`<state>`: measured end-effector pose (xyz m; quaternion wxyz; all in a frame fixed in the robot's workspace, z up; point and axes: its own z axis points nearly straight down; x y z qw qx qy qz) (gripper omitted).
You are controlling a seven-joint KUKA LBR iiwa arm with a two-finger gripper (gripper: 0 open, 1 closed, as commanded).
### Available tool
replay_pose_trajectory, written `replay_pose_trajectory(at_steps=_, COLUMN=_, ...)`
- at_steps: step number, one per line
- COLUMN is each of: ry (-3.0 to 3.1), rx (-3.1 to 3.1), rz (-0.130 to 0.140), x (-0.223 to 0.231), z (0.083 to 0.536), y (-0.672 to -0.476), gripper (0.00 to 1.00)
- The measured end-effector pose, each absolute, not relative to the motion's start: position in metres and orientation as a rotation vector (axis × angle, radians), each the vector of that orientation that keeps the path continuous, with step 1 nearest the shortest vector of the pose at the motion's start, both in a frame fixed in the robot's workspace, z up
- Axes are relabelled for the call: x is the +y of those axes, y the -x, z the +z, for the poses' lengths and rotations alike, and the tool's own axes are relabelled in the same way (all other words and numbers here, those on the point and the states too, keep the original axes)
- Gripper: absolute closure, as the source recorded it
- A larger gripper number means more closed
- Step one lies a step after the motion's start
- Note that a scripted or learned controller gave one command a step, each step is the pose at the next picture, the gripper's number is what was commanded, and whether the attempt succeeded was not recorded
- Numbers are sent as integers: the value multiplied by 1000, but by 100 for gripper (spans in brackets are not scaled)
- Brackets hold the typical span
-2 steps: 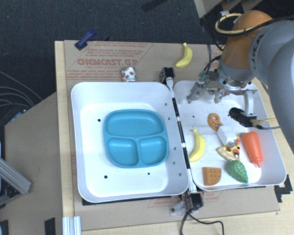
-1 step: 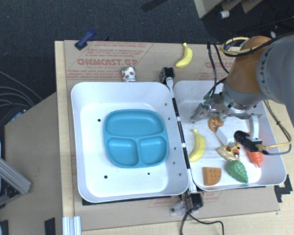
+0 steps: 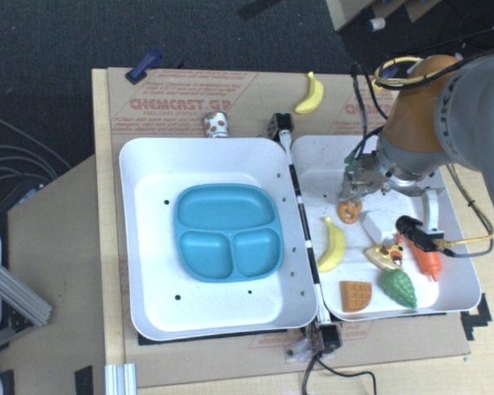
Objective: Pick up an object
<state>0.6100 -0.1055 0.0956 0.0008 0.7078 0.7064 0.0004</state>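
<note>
I'm seeing the arm (image 3: 445, 105) reaching in from the upper right, wrist bending down over the right bin (image 3: 457, 290). The gripper (image 3: 351, 194) is pinching a small orange-brown object (image 3: 349, 211), right of frame centre, above the banana (image 3: 333, 246).

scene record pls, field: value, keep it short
arm: over right bin, reaching in from the right
gripper: low, just above small orange-brown piece
right bin contents: banana, waffle, green leafy piece, carrot, pizza slice
left bin: holds blue divided plate
outside bins: second banana on bench board
</note>
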Motion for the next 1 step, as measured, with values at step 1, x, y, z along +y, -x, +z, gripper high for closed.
replay_pose_trajectory(at_steps=1, ry=-2223, rx=2219, rz=1, x=-105, z=95, y=-610, gripper=0)
